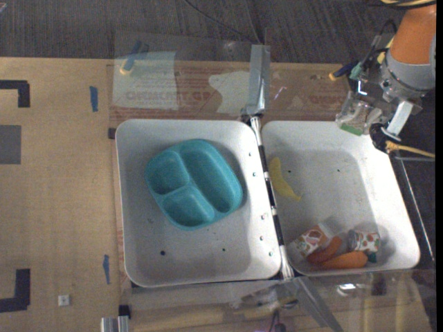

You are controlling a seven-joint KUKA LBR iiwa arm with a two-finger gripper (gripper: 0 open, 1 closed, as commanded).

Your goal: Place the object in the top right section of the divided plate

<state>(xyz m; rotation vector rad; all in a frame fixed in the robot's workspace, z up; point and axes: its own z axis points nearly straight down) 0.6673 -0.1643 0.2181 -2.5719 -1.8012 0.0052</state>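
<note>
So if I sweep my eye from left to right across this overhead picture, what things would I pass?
Blue tape mark → teal divided plate in the left bin → yellow banana in the right bin → orange carrot → gripper.

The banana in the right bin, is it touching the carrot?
Apart. The camera view shows bare white bin floor between the banana and the carrot.
</note>
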